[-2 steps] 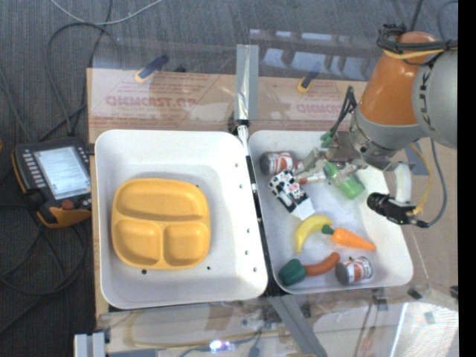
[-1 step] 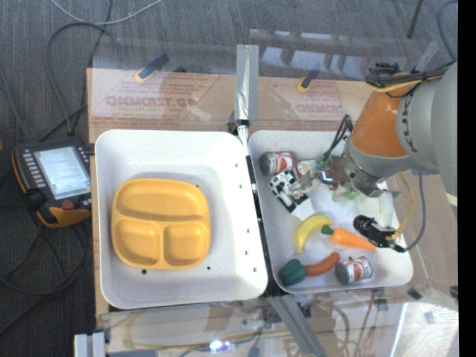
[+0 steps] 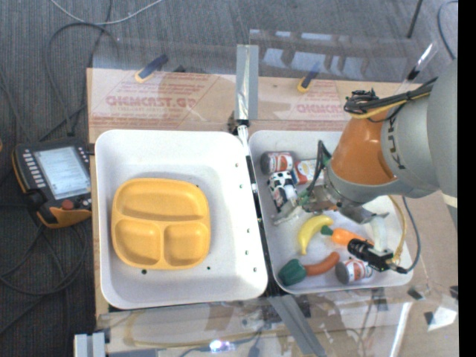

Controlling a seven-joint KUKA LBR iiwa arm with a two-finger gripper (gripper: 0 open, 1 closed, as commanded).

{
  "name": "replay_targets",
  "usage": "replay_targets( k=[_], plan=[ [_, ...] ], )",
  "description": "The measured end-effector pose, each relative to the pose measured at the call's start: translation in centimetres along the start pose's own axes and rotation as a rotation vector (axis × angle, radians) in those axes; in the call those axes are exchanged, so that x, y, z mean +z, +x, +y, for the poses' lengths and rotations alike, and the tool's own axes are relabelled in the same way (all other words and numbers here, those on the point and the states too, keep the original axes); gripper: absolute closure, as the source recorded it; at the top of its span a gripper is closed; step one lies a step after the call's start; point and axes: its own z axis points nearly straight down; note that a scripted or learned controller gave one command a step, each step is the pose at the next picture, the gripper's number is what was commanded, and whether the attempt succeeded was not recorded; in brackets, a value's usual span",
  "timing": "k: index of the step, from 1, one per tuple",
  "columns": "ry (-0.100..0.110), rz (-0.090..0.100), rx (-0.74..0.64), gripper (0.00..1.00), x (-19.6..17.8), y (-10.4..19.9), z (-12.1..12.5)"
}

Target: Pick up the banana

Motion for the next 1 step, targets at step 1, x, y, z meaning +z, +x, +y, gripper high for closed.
replay_targets(
  k=[1],
  plan=[
    [0.0,0.001,0.104,0.0,-0.02,-1.38,-2.58]
  ],
)
